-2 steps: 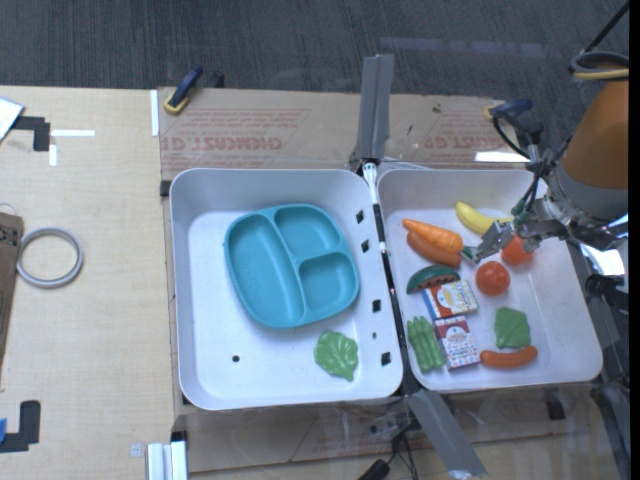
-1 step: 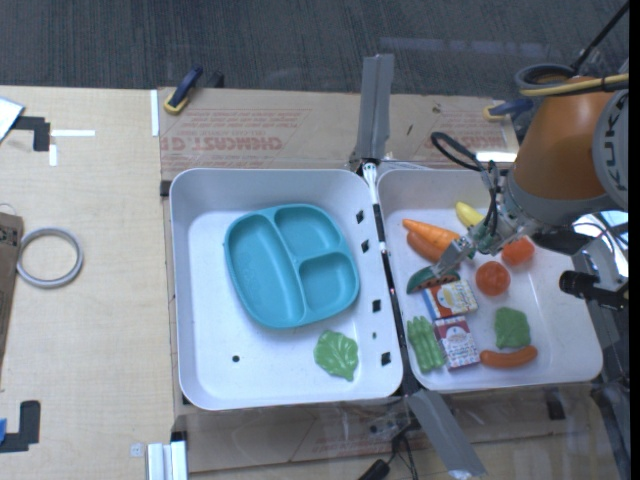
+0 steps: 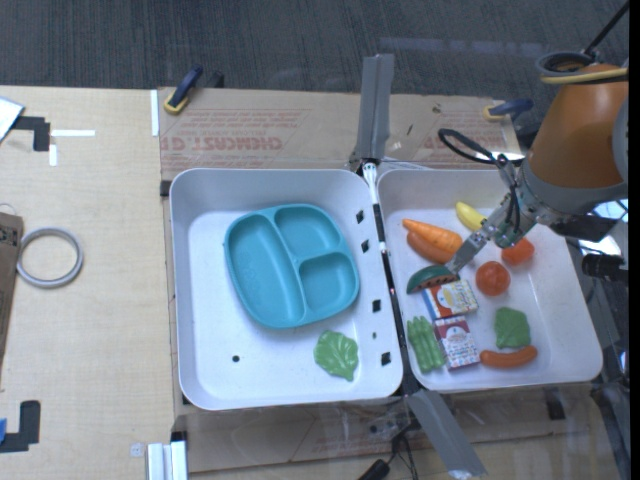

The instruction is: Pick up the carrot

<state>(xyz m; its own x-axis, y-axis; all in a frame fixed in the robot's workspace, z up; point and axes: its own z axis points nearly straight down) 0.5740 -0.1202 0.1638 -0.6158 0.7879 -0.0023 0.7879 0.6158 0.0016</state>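
**Carrot sitting in a crowd, pincer hanging just beside it**

The carrot (image 3: 433, 236) is lying in the right bin (image 3: 570, 368), toward its upper left, tip pointing at the divider between the bins. The pincer (image 3: 468, 254) is hovering just to the carrot's lower right, slanting down over a dark green piece (image 3: 428, 277); whether it is released or clenched I cannot tell, and nothing is visibly sitting in it. The risk is coming from the neighbours: a yellow piece (image 3: 470, 215) is lying just beside the carrot's thick end, and a tomato (image 3: 492, 279) is sitting near the pincer. A descent from here is likely landing on the green piece instead, or nudging the carrot against the bin wall, where it is rolling out of reach.
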